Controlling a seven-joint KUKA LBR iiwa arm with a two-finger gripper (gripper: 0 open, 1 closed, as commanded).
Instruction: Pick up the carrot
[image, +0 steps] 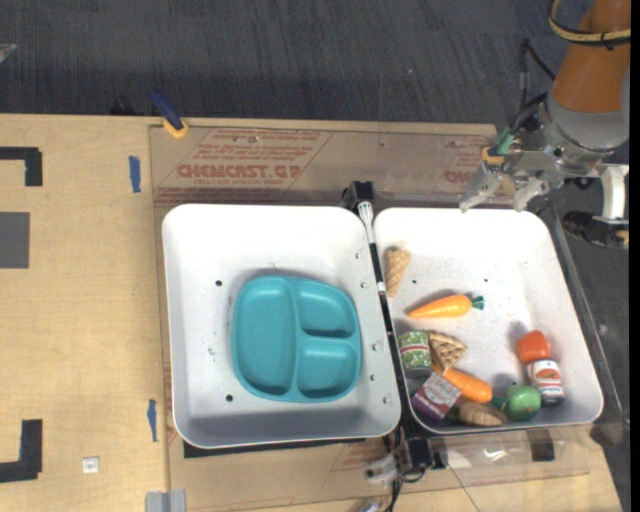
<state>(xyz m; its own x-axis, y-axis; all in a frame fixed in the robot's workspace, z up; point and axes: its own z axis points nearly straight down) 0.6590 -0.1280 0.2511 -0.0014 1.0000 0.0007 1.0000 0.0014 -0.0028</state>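
Orange and tapered, with a green stem end pointing right, the plastic carrot (447, 307) is found lying near the middle of the right white bin (520, 240), on bare bin floor and apart from the other items. A beige ice-cream cone (397, 268) is located to its upper left, close to the divider between the bins. Below the carrot, a green-labelled can (414, 352) and a wedge-shaped sandwich piece (447, 351) are set side by side. Further toward the near wall, a second, smaller orange piece (467, 384), a purple item (435, 397), a green round fruit (522, 401) and a red-capped bottle (540, 364) are grouped. A teal compartment tray (296, 338) is seated in the left white bin (200, 260). The end effector (503, 193) is positioned above the far rim of the right bin, well apart from the carrot; its fingers are spread wide with nothing between them. The bins rest on a tan cardboard-covered worktop (80, 300).
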